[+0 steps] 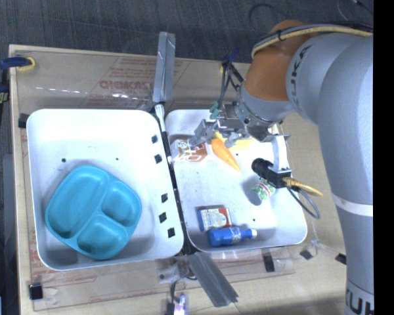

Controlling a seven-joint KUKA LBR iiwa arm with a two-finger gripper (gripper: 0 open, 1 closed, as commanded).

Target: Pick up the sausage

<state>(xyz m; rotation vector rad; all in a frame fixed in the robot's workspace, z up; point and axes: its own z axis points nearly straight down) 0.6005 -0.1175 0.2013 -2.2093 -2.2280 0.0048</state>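
A small reddish-brown and white item (191, 151), which looks like the sausage, lies at the far left of the right bin (285, 225), next to the divider. My gripper (218, 128) hangs over the far part of that bin, just right of this item and above the upper end of an orange carrot-shaped piece (226, 154). Nothing can be seen held in the gripper. The wrist and grey arm hide the bin's far right corner.
The right bin also holds a yellow piece (241, 144), a green-white object (263, 190), a small box (213, 215) and a blue bottle (230, 235) near the front wall. A blue divided plate (92, 210) lies in the left bin (39, 126).
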